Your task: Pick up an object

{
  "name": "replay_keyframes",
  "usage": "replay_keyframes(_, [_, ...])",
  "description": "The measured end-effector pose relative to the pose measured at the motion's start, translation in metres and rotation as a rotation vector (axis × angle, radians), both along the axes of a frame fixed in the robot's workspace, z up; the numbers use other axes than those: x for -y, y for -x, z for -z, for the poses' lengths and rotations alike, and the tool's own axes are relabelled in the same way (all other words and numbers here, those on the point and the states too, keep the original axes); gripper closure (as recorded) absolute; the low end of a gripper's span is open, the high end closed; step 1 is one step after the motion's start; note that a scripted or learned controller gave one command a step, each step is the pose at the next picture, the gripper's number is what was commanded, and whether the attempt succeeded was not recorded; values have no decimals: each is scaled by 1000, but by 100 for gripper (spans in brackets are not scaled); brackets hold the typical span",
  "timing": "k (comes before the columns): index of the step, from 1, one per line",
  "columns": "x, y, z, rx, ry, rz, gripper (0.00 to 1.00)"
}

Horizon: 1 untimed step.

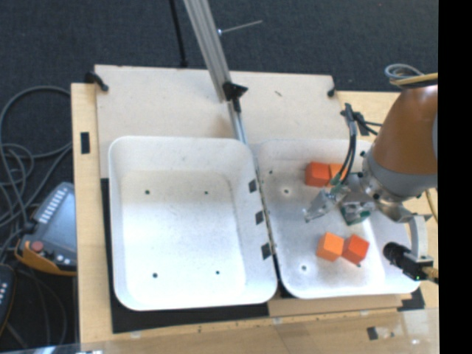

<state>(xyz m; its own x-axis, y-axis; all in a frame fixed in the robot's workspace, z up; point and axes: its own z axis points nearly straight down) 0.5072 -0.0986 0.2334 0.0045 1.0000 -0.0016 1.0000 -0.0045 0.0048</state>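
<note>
A pale wooden counter on dark carpet carries two white bins. In the right bin lie three orange blocks: one at the back, two touching near the front. The gripper hovers between them, apparently open and empty. Seemingly the approach step; next it must settle over one block and close.

- The arm is cut off at the right edge, and its wrist covers part of the right bin.
- The gripper is small and blurred; its finger positions cannot be made out.
- A yellowish object beside the far orange block is mostly hidden behind cables.
</note>
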Motion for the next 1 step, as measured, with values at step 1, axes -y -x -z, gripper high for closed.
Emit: replay_keyframes(1, [20,22,94,-11,-2,-2,0])
